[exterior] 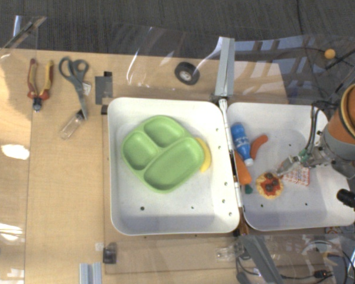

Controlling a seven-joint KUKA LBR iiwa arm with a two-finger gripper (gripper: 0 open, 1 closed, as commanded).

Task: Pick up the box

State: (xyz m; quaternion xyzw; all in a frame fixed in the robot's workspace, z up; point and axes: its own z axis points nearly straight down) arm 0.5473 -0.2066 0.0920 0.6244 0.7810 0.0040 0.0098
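Box — pizza toy alongside

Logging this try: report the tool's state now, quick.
Tool: low in the right bin, by the box; open or closed cannot be told.

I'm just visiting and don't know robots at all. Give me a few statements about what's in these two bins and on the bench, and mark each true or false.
1. The green divided plate lies in the left bin. True.
2. The blue bottle lies in the left bin. False: it lies in the right bin, near the divider.
3. The end effector is over the right bin. True.
4. Scissors lie inside a bin. False: they lie on the bench, beside red-handled pliers.
5. A roll of tape sits on the bench behind the bins. True.
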